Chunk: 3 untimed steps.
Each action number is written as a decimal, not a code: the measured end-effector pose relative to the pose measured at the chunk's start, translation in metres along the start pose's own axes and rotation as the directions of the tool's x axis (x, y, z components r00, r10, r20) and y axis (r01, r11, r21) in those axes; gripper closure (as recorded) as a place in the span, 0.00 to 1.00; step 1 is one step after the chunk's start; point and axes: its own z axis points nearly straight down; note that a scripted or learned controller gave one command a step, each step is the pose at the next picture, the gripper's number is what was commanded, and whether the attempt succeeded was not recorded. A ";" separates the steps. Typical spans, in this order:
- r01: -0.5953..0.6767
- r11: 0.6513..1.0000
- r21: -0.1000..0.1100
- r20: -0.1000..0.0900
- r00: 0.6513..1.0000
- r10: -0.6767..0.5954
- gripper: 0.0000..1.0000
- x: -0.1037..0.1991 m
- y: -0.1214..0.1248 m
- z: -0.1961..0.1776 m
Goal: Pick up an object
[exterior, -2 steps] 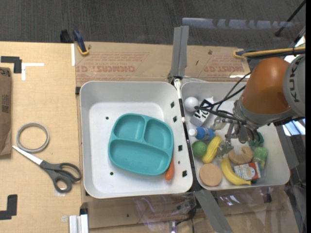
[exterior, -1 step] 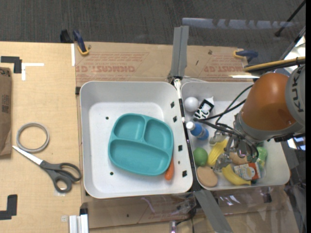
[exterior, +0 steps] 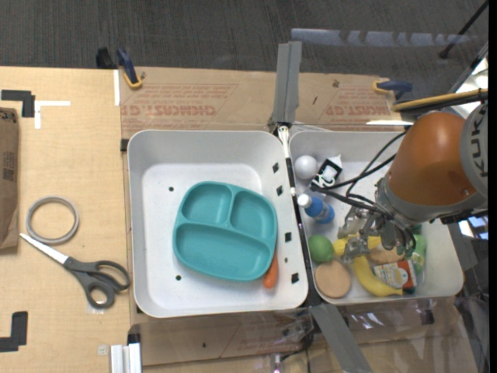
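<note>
Hovering low in the right bin [exterior: 443, 286], the hand [exterior: 371, 238] sits just above the banana [exterior: 374, 280], whose long axis runs left-right; its finger state is unreadable.

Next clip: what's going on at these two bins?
The grey arm's tool is lowered into the right-hand white bin, among a yellow banana, a green round fruit and other small items. Whether it grips anything is unclear. The left-hand white bin holds a teal divided plate and an orange carrot.
</note>
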 end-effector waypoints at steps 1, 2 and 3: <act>0.002 1.000 0.001 0.004 1.000 -0.002 1.00 -0.002 0.000 -0.010; -0.102 0.995 -0.001 -0.003 0.995 0.102 1.00 0.015 0.008 0.010; -0.102 0.995 -0.001 -0.003 0.995 0.102 0.00 0.014 0.008 0.010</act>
